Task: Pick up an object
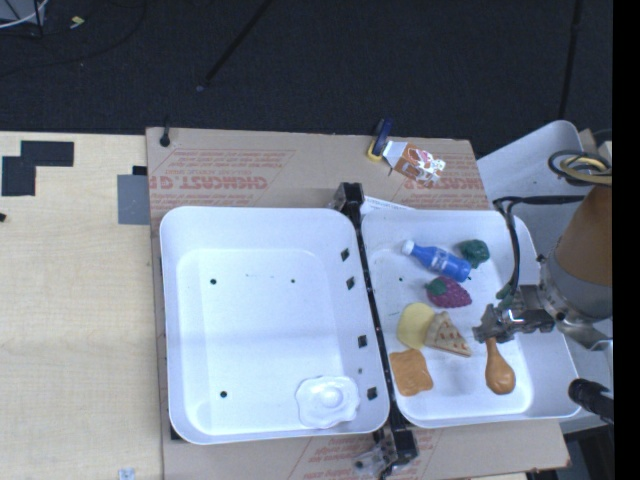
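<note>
Camera view, looking down on the bench. Two white bins side by side: left bin (190, 268), right bin (520, 398)

Left bin: a white fried-egg toy (327, 398) lies at its 5 o'clock corner, near the dividing wall

Right bin holds the clutter. Blue bottle (438, 259) lies on its side at about 12 o'clock, cap end toward the left. Dark green lump (474, 252) just beside the bottle's right end. Purple grape cluster (449, 292) just below the bottle. Yellow wedge (417, 324) touching a pizza slice (449, 336) near bin centre. Orange flat piece (410, 371) at 7 o'clock. Brown drumstick-shaped toy (499, 370) at 4 o'clock, thick end down

Arm comes in from 3 o'clock, orange band showing at the frame edge. Gripper (497, 326) sits low over the right bin at 3 o'clock, just above the drumstick's narrow end, right of the pizza slice. Whether the gripper is parted or closed: cannot tell. Nothing visibly clamped

Cardboard sheet (250, 173) under both bins; small printed packet (417, 164) on it at 12 o'clock
</note>
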You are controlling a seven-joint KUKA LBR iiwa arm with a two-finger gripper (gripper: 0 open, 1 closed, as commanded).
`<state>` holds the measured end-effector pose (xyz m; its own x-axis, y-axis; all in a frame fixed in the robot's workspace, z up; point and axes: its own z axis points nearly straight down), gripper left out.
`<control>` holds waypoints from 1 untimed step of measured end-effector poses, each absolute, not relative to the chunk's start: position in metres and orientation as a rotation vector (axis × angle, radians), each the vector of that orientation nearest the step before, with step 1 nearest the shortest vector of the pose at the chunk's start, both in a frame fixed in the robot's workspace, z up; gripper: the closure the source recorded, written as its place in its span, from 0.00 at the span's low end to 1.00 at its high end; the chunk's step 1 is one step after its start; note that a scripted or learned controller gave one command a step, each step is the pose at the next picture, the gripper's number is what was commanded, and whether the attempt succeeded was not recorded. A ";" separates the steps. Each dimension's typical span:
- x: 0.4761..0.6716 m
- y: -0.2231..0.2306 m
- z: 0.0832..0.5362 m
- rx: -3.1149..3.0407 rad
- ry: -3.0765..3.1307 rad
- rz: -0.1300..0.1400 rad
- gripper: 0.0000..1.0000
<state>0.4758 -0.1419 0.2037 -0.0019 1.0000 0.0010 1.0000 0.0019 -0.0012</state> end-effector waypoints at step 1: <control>0.476 -0.105 0.216 -2.216 -2.224 -0.001 1.00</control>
